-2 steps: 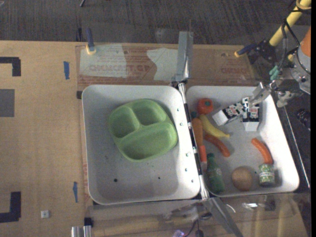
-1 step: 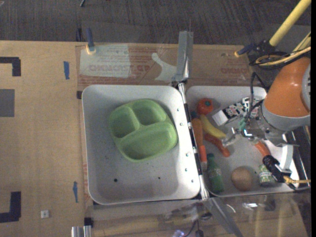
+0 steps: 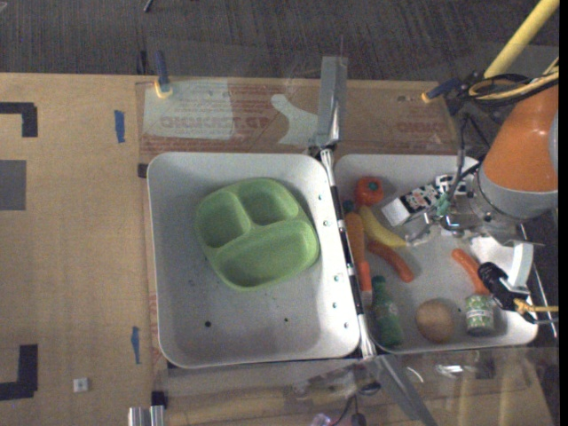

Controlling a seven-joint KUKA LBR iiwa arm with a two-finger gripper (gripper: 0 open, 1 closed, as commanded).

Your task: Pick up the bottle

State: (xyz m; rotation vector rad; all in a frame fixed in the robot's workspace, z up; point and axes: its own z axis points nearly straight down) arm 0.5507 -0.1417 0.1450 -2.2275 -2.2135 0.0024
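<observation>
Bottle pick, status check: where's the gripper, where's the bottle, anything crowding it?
Gripper over right bin, holding nothing visible. Green bottle lying at bin's near-left corner, ungrasped. Carrot just above it, potato beside it.

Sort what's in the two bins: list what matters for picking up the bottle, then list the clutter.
For the job:
- green bottle, lying by the right bin's left wall
- pincer, above the right bin

Just lying about:
- green divided plate in the left bin
- banana
- tomato
- two carrots
- red pepper
- brown potato-like thing
- small jar
</observation>
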